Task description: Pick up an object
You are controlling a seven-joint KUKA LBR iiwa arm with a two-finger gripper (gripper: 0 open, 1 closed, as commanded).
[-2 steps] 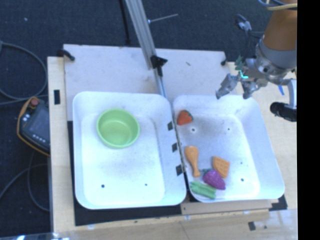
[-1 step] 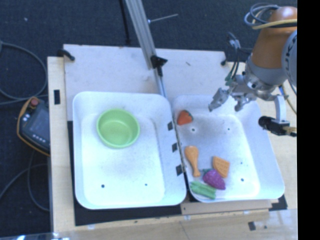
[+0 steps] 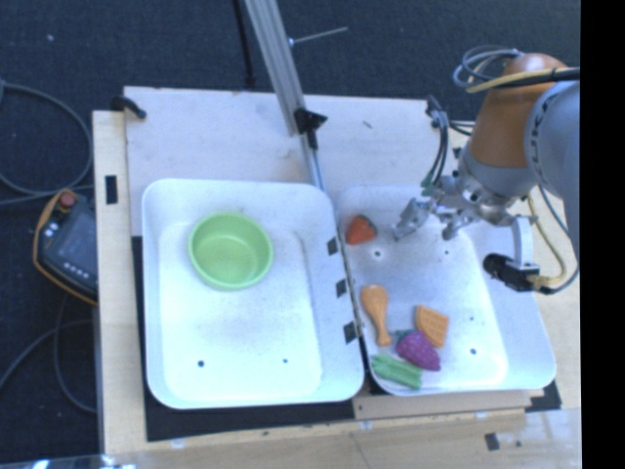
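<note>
Claw (image 3: 428, 221) spread wide, holding nothing; red toy (image 3: 360, 230) just left of it, apart

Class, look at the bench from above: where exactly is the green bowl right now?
The green bowl sits in the upper left part of the left bin, apart from the toy food, which all lies in the right bin.

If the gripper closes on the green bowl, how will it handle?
The green bowl looks like thin plastic, so probably light and stiff. Its round, smooth wall may slip between fingers. Sitting upright on a wide base, it seems likelier to slide than tip.
</note>
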